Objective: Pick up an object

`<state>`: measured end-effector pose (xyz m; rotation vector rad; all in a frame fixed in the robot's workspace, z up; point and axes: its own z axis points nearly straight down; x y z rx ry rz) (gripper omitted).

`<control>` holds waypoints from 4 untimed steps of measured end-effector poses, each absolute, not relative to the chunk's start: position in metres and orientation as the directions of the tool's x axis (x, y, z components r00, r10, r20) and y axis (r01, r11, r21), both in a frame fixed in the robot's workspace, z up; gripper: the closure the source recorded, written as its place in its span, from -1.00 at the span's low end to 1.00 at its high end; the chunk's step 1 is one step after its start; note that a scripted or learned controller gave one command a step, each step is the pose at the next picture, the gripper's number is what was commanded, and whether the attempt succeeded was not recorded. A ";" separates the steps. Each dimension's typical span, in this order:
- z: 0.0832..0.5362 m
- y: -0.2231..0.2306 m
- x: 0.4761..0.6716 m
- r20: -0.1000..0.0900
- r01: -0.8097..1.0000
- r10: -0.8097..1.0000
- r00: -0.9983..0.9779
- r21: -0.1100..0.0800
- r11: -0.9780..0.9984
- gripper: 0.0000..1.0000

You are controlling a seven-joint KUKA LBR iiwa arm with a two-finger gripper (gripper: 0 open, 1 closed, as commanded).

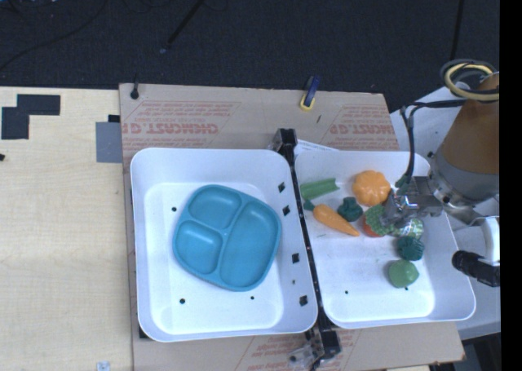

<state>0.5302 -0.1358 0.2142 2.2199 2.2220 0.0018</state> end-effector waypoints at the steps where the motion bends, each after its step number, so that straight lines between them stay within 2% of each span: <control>1: 0.228 -0.137 0.530 0.001 1.000 1.000 -0.002 0.000 0.002 1.00; 4: 0.220 -0.035 0.636 0.001 1.000 1.000 -0.004 -0.001 0.004 1.00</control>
